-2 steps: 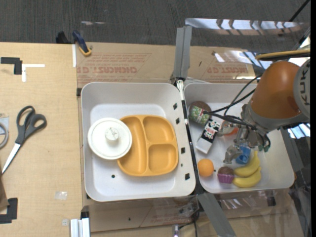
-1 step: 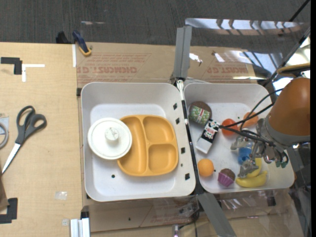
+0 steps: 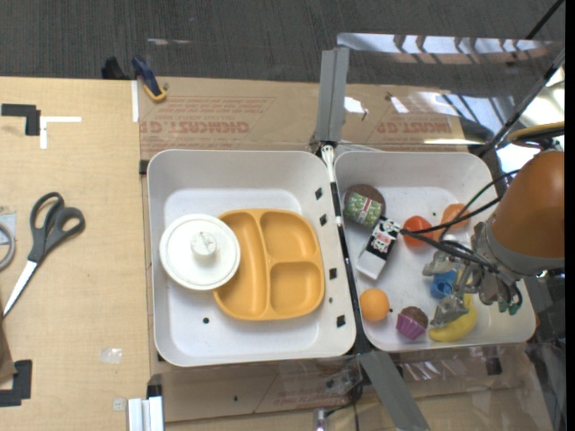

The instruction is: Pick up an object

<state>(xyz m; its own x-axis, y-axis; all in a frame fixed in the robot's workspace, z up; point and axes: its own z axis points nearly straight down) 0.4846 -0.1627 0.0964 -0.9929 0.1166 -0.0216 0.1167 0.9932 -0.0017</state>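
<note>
claw: sits low in the right bin, lower right of the frame, right over the banana and a small blue thing. Honestly can't tell how it's set or if it's got anything, too much cable clutter.
arm: orange band, comes in from the right edge.
right bin: banana near the bottom edge, blue object just above it, purple cupcake-looking toy to the banana's left, an orange further left.
also in there: milk carton tilted in the middle, green-and-brown round thing above it, red tomato-ish ball to the carton's right.
left bin: yellow divided plate, with a white lid overlapping the plate's left edge.
bench: scissors lying at far left.
</note>
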